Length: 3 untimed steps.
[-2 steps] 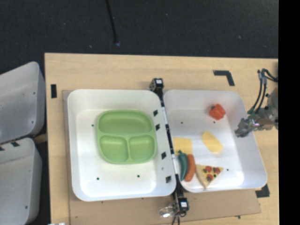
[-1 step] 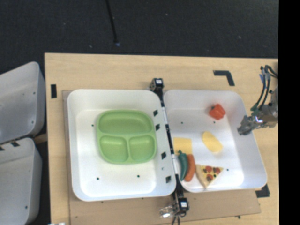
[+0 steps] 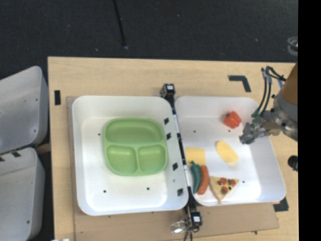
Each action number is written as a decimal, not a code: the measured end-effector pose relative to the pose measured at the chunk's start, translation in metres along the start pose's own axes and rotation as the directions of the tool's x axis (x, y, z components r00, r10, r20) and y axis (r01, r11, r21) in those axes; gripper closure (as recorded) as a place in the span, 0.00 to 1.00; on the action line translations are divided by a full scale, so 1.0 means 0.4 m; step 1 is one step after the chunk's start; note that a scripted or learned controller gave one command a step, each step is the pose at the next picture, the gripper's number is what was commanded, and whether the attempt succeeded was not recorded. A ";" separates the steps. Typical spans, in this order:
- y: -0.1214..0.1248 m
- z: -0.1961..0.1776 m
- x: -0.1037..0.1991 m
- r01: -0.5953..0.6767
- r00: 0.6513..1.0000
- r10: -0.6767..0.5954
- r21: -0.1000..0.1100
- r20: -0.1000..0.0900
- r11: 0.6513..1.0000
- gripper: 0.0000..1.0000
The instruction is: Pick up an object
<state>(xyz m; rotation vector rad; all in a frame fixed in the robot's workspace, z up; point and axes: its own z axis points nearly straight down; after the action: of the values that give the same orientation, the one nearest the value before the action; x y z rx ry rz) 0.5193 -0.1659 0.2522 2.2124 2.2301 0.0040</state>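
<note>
Five toy foods lie in the right bin [image 3: 268, 182], the nearest a smooth yellow lump [image 3: 227, 152] (lemon-like). The gripper [image 3: 247, 136] hangs just beside it; its grip state I cannot tell.

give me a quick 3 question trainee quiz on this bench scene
1. True or false: the green divided plate lies in the left bin.
2. Which item lies nearest the pincer? A) pizza slice B) red pepper C) cheese slice
3. Fill in: the chili lies against the right bin's ____ wall.

Key: 1 true; 2 B; 3 left
</note>
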 end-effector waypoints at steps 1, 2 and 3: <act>0.039 -0.002 0.129 0.000 1.000 0.000 -0.001 0.001 1.000 1.00; 0.043 0.026 0.248 -0.002 1.000 0.002 0.002 0.002 1.000 1.00; 0.057 0.049 0.390 -0.001 1.000 0.001 0.003 0.000 1.000 1.00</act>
<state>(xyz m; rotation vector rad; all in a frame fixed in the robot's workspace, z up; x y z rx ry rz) 0.5408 -0.0096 0.2329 2.2149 2.2302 -0.0001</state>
